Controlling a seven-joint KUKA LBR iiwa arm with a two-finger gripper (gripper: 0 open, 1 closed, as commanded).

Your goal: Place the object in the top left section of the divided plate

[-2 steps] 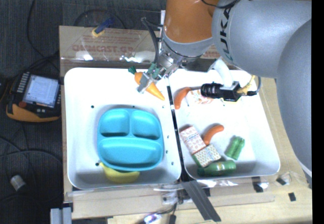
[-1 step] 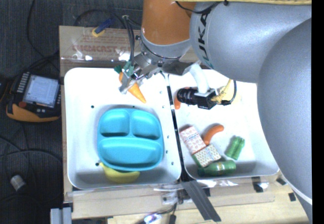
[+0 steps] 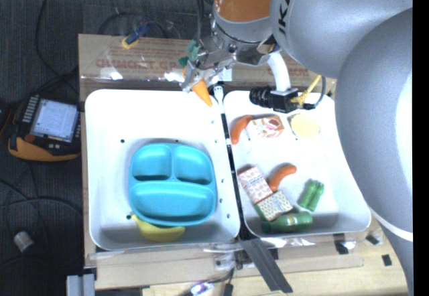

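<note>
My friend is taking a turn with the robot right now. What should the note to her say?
Hand: up at the far edge of the left bin, with an orange carrot-like piece between its fingers, lifted above the bin.
Blue divided plate: in the left bin, all three sections bare. A yellow item pokes out under its near edge.
Right bin: other toy foods, including two sausages and green pieces.
Done: the piece is picked up.
Left: carry it over the plate's top left section and let go.

Yellow obj [image 3: 159,230] mostly hidden under blue plate [image 3: 173,183]; end effector [image 3: 201,80] fingers too cluttered to read.
</note>
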